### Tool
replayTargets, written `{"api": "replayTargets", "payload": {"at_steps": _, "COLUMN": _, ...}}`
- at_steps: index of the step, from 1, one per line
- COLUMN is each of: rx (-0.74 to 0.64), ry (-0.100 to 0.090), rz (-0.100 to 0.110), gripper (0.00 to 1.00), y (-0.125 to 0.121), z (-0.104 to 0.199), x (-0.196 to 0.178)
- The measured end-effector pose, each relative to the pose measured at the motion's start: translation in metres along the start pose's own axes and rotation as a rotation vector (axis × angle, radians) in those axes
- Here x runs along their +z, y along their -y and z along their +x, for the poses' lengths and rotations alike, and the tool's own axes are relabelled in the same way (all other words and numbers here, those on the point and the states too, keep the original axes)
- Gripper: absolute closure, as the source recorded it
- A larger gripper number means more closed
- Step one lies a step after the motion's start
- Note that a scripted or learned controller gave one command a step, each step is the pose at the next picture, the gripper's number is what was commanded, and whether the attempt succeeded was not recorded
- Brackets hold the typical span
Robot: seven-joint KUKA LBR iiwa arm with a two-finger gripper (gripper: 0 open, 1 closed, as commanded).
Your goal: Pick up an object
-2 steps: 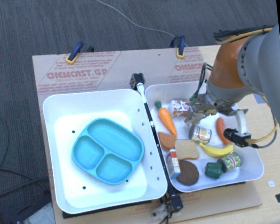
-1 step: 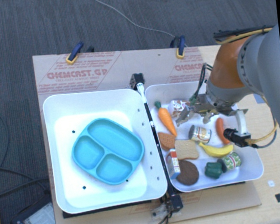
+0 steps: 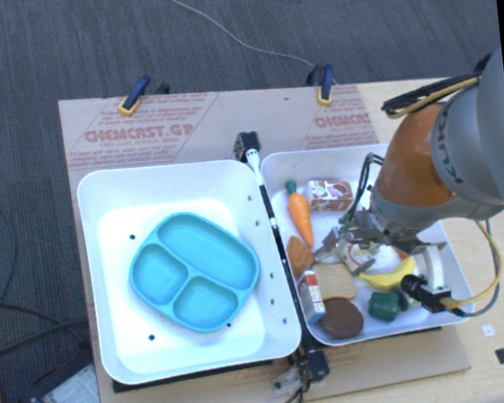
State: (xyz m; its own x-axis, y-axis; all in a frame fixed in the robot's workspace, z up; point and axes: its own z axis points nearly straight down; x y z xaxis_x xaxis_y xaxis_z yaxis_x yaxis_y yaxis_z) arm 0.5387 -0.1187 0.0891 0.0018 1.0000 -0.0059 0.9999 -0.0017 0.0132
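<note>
Tool (image 3: 351, 234) low in the right bin (image 3: 460, 282); finger state cannot be told.
Table (image 3: 136, 132) of printed cardboard (two clamps at far edge) on grey carpet (image 3: 36, 49); left bin (image 3: 108, 285) holds a blue divided plate (image 3: 194, 270).

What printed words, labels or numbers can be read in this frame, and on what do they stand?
"CHEMCAST GP": red print on the brown board under the bins, left side.
The same red print recurs on the board's right part, cut off by the arm; unreadable in full.
Snack packet and small bottle labels: too small to read.
</note>
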Motion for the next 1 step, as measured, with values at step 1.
{"api": "replayTargets", "payload": {"at_steps": 1, "rx": 0.0, "ry": -0.001, "rz": 0.0, "gripper": 1.0, "y": -0.0006, "z": -0.0001, "x": -0.0103}}
